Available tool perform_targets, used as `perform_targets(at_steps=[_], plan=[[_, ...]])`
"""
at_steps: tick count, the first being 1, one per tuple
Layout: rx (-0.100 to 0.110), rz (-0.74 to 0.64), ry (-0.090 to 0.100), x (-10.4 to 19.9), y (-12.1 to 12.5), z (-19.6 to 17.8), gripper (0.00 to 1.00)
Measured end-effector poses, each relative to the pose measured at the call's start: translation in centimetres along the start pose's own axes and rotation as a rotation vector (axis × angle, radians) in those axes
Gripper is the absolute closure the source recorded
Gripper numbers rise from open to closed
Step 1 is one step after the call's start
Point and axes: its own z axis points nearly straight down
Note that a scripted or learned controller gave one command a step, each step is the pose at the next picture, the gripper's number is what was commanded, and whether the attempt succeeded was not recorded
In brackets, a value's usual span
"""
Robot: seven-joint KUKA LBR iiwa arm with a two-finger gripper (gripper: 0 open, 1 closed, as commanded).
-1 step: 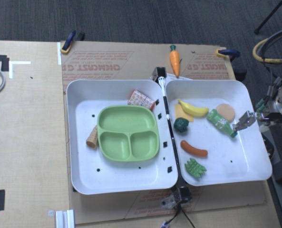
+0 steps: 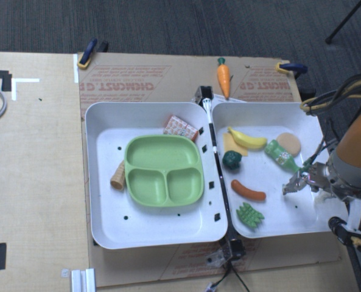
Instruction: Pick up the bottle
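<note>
The bottle (image 2: pixel 281 157) is small and green with a pale label. It lies tilted on the floor of the right bin (image 2: pixel 271 115), just below a tan round bun (image 2: pixel 289 143). My gripper (image 2: pixel 294 183) hangs low over the bin's right part, a little below and to the right of the bottle and apart from it. Its fingers stand open with nothing between them. The grey arm with its orange band (image 2: pixel 355 148) comes in from the right edge.
In the right bin also lie a banana (image 2: pixel 248 140), a dark green broccoli piece (image 2: pixel 232 159), a red sausage (image 2: pixel 248 191) and a green leafy toy (image 2: pixel 250 215). The left bin (image 2: pixel 101 212) holds a green divided plate (image 2: pixel 164 170), a cork-like piece (image 2: pixel 118 176) and a patterned packet (image 2: pixel 180 126). A carrot (image 2: pixel 223 76) lies behind the bins.
</note>
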Motion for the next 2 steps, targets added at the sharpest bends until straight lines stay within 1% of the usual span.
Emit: perform_targets(at_steps=[1,2], plan=[[-0.001,0.002,-0.001,0.0,0.0,-0.9,1.00],[0.000,0.146,-0.001,5.2,-1.7,-12.6,1.00]])
